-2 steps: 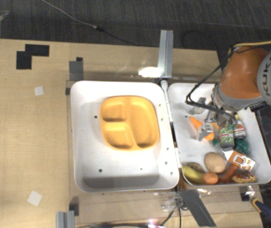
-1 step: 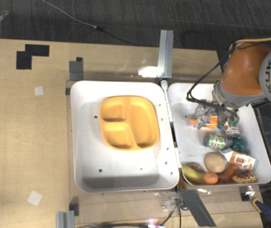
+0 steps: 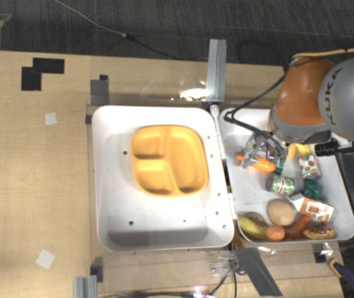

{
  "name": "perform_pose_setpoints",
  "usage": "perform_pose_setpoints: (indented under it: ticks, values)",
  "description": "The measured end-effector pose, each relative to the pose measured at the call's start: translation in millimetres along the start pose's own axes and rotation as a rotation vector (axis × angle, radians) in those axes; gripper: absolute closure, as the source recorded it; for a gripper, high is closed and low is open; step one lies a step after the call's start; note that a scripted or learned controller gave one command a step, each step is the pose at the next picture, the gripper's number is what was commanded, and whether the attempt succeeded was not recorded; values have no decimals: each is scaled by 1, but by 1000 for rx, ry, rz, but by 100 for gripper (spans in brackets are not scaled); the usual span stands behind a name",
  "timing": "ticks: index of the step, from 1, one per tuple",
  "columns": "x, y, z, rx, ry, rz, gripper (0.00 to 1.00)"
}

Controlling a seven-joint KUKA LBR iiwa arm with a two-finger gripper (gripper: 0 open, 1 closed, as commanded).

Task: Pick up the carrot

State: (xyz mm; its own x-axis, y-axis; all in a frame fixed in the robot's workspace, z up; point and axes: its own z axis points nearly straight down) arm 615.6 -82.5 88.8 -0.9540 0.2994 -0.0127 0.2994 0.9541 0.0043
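In right bin [image 3: 344,197]: gripper [image 3: 258,149] down at carrot [image 3: 259,163], touching; finger spread and hold cannot be told; lift pending.

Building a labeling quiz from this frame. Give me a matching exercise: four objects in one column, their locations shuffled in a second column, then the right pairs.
Things:
1. yellow divided tray
2. carrot
3. banana
4. potato

Places:
A. right bin, upper left, next to the gripper
B. middle of the left bin
C. right bin, near front edge, leftmost item there
D. right bin, just behind the front row, below the green can

Pairs: 1-B, 2-A, 3-C, 4-D
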Motion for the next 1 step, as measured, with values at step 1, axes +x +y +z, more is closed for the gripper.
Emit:
perform_pose_setpoints:
  ticks: [1]
  values:
    - [11,-4,0,0,1,487,100]
